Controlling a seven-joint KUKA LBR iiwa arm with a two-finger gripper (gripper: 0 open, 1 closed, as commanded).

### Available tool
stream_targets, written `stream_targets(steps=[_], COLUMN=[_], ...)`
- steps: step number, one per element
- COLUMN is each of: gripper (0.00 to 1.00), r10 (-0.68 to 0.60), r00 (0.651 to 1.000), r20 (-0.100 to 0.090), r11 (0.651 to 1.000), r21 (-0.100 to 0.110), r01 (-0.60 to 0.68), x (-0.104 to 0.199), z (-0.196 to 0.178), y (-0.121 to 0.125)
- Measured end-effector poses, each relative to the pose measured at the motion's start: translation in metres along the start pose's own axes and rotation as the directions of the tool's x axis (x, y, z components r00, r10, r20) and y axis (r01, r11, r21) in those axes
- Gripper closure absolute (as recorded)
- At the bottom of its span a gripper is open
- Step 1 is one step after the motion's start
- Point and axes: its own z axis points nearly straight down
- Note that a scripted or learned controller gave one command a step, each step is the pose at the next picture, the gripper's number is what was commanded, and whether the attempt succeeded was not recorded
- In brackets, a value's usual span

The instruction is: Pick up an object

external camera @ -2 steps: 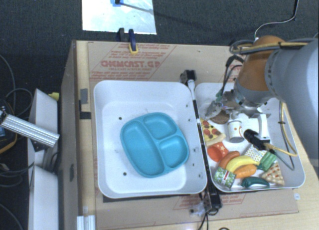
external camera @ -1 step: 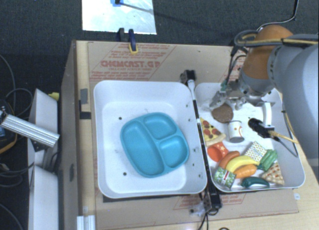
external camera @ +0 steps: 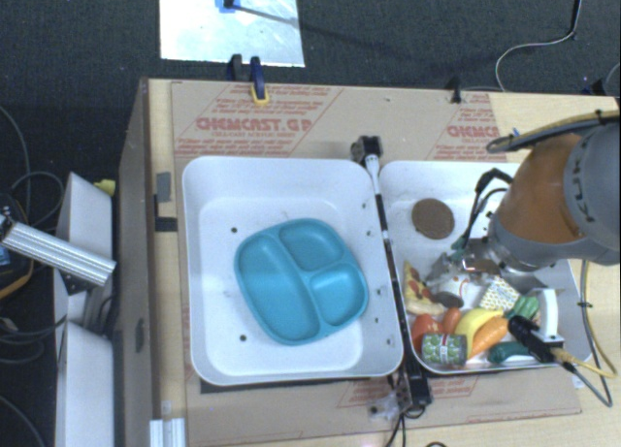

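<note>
Two white bins (external camera: 209, 241), one blue divided plate (external camera: 301, 278), one brown disc (external camera: 432, 217), one banana (external camera: 480, 320), one carrot (external camera: 488, 336).

The grey arm (external camera: 572, 198), orange-banded, reaches in from the right, its pincer (external camera: 456, 269) lowered leftward.

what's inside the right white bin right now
In the right bin: a brown disc near the back, and a front pile with a banana, carrot and other small items. The arm covers part of the bin.

blue divided plate (external camera: 301, 280) in left bin (external camera: 209, 198); toy food (external camera: 466, 329) in right bin (external camera: 403, 183)
</note>
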Motion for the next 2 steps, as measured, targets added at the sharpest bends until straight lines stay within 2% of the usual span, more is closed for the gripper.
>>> stream_targets(steps=[1, 2], gripper=[0.0, 0.0], r10=[-0.003, -0.004], r00=[1.0, 1.0], r20=[0.0, 0.001], r11=[1.0, 1.0], r21=[-0.003, -0.004], r01=[0.003, 0.004], x=[0.026, 0.033], z=[-0.001, -0.001], y=[0.066, 0.131])
